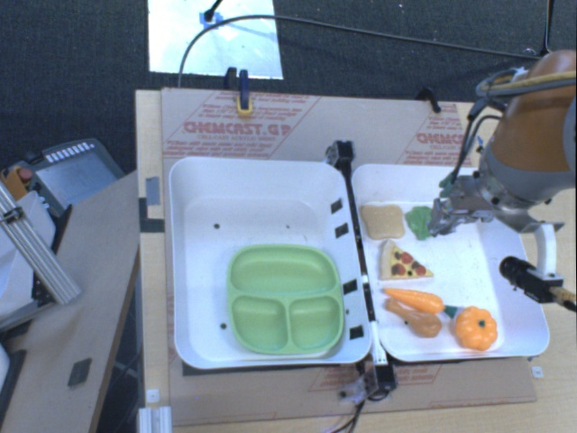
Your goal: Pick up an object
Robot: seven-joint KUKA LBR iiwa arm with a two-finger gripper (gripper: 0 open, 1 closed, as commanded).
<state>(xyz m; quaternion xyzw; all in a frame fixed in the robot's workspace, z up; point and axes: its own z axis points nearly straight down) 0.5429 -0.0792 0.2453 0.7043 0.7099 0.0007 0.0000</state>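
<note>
The jaws [442,221] sit low in the right bin [518,332], right at the right edge of a green leafy piece [418,221]. Their tips are dark and blurred against the wrist, so I cannot tell how far apart they stand or whether the leaf is between them. The arm [532,138] above, grey with an orange band, covers the bin's far right corner and is cut off by the frame's right edge.

Just left of the leaf lies a toast slice [382,221], flat and roughly square. Below it a pizza wedge [402,262] points toward the far side of the bin. A carrot [414,299] lies with its long axis across the bin, green top to the right, touching a brown piece [420,321] beneath it. An orange pumpkin [475,327] sits near the front right corner.

Open white floor shows right of the pizza. The left bin [194,233] holds a green divided plate [287,298] at its front; its back half is open. Both bins rest on the table [270,120].
</note>
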